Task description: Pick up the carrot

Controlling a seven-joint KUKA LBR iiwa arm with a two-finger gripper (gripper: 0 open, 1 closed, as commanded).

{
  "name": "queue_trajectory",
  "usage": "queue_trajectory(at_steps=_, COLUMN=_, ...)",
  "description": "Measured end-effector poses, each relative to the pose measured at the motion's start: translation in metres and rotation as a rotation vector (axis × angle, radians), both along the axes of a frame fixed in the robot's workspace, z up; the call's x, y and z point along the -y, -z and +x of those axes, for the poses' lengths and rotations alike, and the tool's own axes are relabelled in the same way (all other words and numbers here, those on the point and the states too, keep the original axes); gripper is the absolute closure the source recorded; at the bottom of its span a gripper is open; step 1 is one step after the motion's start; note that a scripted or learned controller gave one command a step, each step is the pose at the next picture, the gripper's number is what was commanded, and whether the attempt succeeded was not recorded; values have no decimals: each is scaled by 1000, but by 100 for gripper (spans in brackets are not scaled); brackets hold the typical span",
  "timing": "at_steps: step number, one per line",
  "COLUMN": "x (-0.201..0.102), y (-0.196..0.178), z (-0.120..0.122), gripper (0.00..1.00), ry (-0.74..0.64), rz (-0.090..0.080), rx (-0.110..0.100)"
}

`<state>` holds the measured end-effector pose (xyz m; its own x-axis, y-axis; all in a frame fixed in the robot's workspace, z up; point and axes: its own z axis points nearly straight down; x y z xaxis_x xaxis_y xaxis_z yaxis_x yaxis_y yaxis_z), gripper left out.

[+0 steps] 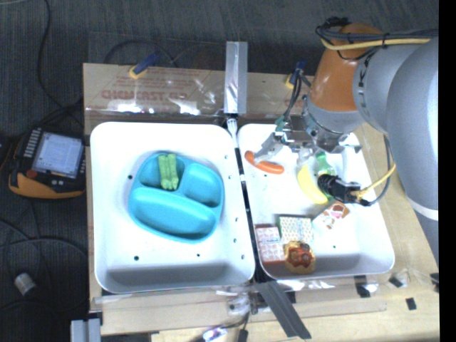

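Note:
The carrot (264,164), a short orange stick, lies in the right bin (370,251) near its upper left corner, close to the divider. My gripper (286,151) hangs just above and to the right of it, open. One finger (268,146) reaches down-left to a spot just over the carrot's upper end, and nothing sits between the fingers. The orange-banded wrist (336,84) rises behind it.
A yellow banana (310,184) and a green item (324,164) lie right of the gripper. Snack packets (269,242) (296,228), a red-brown food item (300,256) and a small wrapper (333,214) fill the bin's front. The left bin (114,262) holds a blue divided plate (178,216) with green beans (168,171).

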<state>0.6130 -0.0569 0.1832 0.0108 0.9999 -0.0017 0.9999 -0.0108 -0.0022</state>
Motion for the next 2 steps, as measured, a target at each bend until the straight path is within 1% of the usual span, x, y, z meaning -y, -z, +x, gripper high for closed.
queue_trajectory(at_steps=1, x=45, y=94, z=14, gripper=0, ry=36, rz=-2, rx=12)
queue_trajectory(at_steps=2, x=114, y=98, z=50, gripper=0, ry=251, rz=9, rx=-37)
